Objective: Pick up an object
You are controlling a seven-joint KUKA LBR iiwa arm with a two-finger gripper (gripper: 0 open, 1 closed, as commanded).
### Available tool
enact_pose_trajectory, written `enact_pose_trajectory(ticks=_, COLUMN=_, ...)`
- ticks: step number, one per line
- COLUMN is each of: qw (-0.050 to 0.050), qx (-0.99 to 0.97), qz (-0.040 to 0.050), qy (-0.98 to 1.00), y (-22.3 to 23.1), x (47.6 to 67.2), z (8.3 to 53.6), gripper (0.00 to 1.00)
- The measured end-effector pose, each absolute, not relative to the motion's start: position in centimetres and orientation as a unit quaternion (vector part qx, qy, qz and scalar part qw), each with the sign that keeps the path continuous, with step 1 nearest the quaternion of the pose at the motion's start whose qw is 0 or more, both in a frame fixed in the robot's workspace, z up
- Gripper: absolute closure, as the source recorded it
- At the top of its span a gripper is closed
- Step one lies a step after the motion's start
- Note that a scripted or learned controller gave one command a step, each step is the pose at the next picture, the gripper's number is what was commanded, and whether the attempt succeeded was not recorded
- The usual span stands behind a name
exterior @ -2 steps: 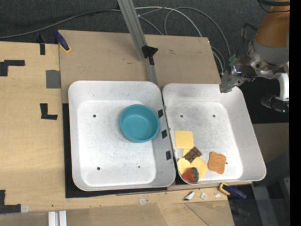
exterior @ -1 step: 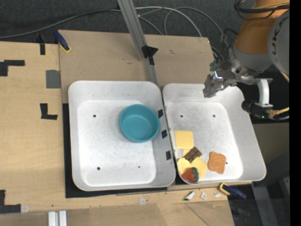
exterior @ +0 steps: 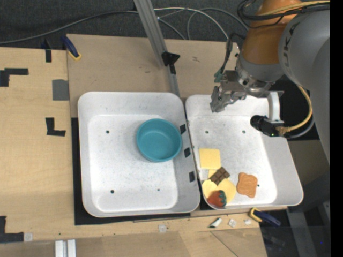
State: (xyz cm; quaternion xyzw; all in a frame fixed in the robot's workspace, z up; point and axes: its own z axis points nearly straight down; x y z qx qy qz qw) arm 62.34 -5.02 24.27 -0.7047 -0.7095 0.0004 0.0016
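Here you have the arm (exterior: 284, 36) reaching in from the right, its orange band above the wrist, with the fingers (exterior: 218, 105) hanging over the far-left corner of the right bin (exterior: 278, 159). You cannot tell from this slant how far apart the fingers stand, and nothing shows between them. The things to pick lie clustered at the near edge of that bin, toward its left side: a pale yellow square block (exterior: 209, 158), just below it a small brown piece (exterior: 219, 175) lying tilted, then a yellow round piece (exterior: 227, 188) with a red and green item (exterior: 217, 198) resting on its near-left part. An orange ridged piece (exterior: 247, 184) lies just to the right of that group, apart from it. All of these sit well away from the fingers. In the left bin (exterior: 107, 143) a blue bowl (exterior: 158, 139) stands upright toward the right wall. Both bins rest side by side on the desk (exterior: 32, 143).
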Motion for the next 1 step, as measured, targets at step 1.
enact_pose_trajectory(ticks=1, qw=0.002, qx=-0.704, qz=0.0005, qy=-0.710, y=1.07, x=62.73, z=23.46, gripper=1.00)
